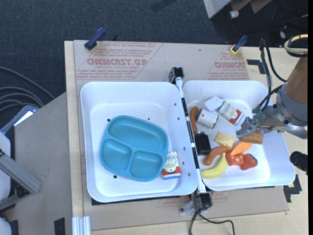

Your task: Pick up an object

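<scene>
Reaching in from the right, the grey arm (293, 106) hangs low over the right bin (279, 177). Its gripper (248, 128) sits just above the pile of toy food there. I cannot tell how the claw stands, because it is too blurry.

Right under the gripper is an orange wedge (246, 144), and a bit of brown bread (254, 138) touches it. Beside those lie a yellow cheese block (225, 140), a red toy with a star (243, 161), a yellow banana (216, 169) and a long red sausage (215, 153). A black block (202, 143) lies close to the wall between the bins. Farther back are two small white cartons (222, 109) (one has red on it) and another sausage (193, 117).

The left bin (93, 102) holds a blue tray (133, 147) with three parts. A little white carton (171, 163) rests at the tray's right corner.
</scene>
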You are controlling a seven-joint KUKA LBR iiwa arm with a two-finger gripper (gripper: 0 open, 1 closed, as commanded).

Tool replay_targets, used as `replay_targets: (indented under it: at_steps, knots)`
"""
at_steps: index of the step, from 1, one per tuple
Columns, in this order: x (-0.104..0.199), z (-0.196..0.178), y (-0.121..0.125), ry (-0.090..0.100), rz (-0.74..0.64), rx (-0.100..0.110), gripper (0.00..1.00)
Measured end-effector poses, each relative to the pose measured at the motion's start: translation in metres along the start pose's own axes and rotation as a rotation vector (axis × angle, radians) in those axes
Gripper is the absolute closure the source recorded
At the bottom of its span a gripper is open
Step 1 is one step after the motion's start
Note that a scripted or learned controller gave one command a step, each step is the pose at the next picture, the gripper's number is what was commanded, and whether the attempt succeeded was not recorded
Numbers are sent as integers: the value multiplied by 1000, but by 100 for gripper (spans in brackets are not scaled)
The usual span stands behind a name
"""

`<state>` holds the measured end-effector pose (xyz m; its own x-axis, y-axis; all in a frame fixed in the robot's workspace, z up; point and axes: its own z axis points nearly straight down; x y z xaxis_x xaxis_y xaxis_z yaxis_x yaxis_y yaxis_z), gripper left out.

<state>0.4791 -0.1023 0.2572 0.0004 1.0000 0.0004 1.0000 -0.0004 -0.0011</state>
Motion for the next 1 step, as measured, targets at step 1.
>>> replay_targets:
  at_steps: [1]
  knots:
    - [20,34,0,1,-1,2,100]
